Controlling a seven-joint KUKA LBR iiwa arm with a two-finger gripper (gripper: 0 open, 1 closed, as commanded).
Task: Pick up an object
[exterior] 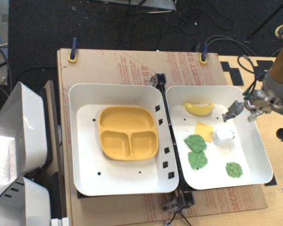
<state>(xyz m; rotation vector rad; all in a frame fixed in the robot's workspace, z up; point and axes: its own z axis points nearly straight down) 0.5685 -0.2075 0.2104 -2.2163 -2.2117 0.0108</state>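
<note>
Here, in the camera view, the gripper [236, 110] hangs over the upper right part of the right bin [264, 149], the arm [278, 79] reaching in from the right edge. Whether the claw is released or clenched cannot be told at this slant; nothing is visibly held.

No single thing is named by the task, so the nearest candidate matters most. The white block [223, 136] lies just below and slightly left of the gripper, close under it, its long axis running roughly left to right with a slight tilt. It touches or nearly touches the yellow wedge [203, 131] on its left. The banana [199, 108] lies to the gripper's left at about the same height in the frame, its curve stretched left to right. Two green leaves [196, 150] sit lower, near the bin's middle, and a green floret [234, 169] lies well apart toward the lower right.

The left bin [80, 140] bears a yellow divided plate [129, 132], far from the arm.

By this reading, a short descent toward the white block would be the most direct move.
</note>
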